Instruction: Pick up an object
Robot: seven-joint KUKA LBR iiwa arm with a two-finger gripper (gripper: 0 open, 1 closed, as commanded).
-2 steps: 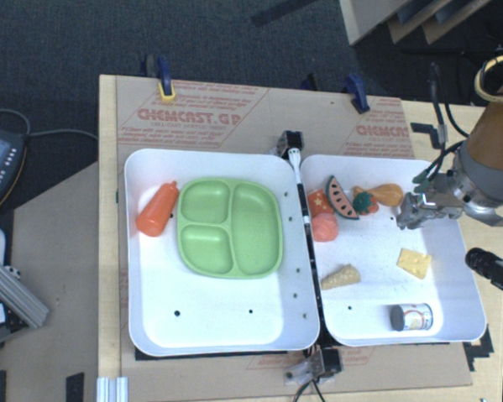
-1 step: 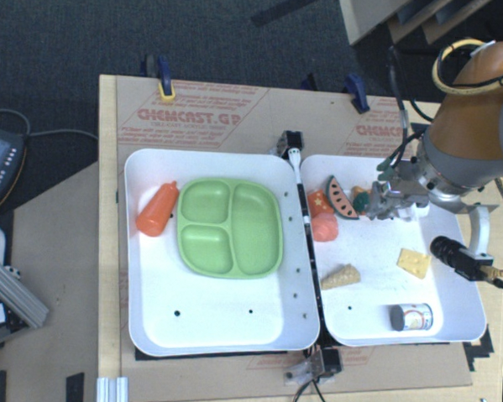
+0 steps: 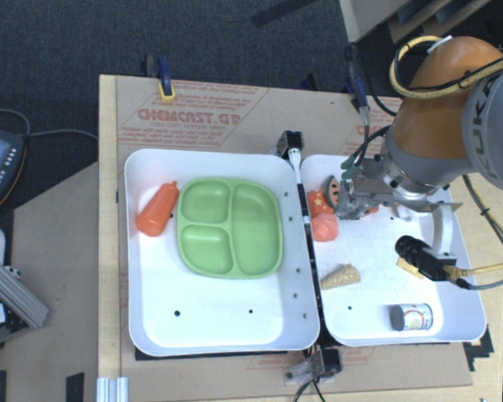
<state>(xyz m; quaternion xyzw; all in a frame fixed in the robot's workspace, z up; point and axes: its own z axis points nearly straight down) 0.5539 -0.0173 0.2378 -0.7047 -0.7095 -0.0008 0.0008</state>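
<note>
Since the end effector [image 3: 351, 203] hangs low at the left side of the right bin [image 3: 371, 324], the likeliest target is the orange-pink piece [image 3: 324, 228] just beside it, lying against that bin's left wall. Can't tell how far the end effector is open or whether it has hold of anything, because the wrist body blocks the view. A redder bit [image 3: 317, 199] touches the top of the piece. It may be part of the same object, too small to say.

Handling, my read: looks like hollow moulded plastic toy food. Light, stiff and smooth, so slippery rather than fragile. The rounded body will roll or squirt out of a shallow pinch. Take it across the narrow middle, low, square to its long axis. The wall on its left leaves little room that side, so close along the wall, not across it.

Other options in the same bin:
- tan cone [image 3: 340, 278] near the middle, tapered, likely to slide out toward the tip
- small can [image 3: 411, 317] on its side near the front edge, will roll

Left bin [image 3: 203, 319] has a green divided plate [image 3: 231, 228] and an orange carrot-like toy [image 3: 157, 209] just beside it.

Text: the brown sheet [image 3: 240, 99] under the bins reads "CHEMCAST" in red, then what looks like "GP". Smaller lines below aren't legible. The can label has print, unreadable.
</note>
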